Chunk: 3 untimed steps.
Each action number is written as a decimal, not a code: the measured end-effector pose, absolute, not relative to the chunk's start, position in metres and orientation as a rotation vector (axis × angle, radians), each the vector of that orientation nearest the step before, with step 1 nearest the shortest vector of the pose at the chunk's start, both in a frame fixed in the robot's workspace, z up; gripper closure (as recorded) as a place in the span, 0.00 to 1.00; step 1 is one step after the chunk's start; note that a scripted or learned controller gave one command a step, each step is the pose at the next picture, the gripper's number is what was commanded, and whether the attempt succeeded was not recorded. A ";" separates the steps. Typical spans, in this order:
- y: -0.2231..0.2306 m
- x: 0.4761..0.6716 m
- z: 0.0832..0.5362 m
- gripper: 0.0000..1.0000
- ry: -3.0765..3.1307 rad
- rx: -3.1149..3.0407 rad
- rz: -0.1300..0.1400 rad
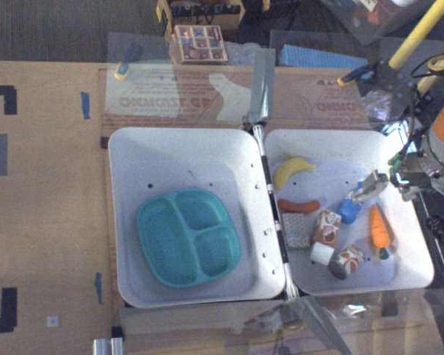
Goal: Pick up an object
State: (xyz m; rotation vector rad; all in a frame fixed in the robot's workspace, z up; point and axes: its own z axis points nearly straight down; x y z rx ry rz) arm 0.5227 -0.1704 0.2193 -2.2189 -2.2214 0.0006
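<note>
On the desk, two white bins are seen side by side. The left bin carries a teal divided plate, set toward 7 o'clock of its floor. The right bin carries the loose objects. A yellow banana is placed at 11 o'clock, with a red sausage just below it. A patterned square pad is found at 8 o'clock against the dividing wall, and a small printed carton is set just beside it. A white cylinder and a printed can are laid near 6 o'clock, close together. An orange carrot with a green tip is seen at 4 o'clock. A blue object is located near the centre. The gripper is reached in from 3 o'clock and is positioned just above and beside the blue object; whether its fingers are spread or pressed together cannot be told, and nothing is seen pinched between them.
</note>
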 end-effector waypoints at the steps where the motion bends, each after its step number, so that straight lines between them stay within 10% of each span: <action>1: -0.210 0.510 0.102 0.00 -2.162 -2.272 -0.017; 2: -0.214 0.509 0.111 1.00 -2.159 -2.283 -0.010; 3: -0.166 0.522 0.189 1.00 -1.617 -2.693 0.002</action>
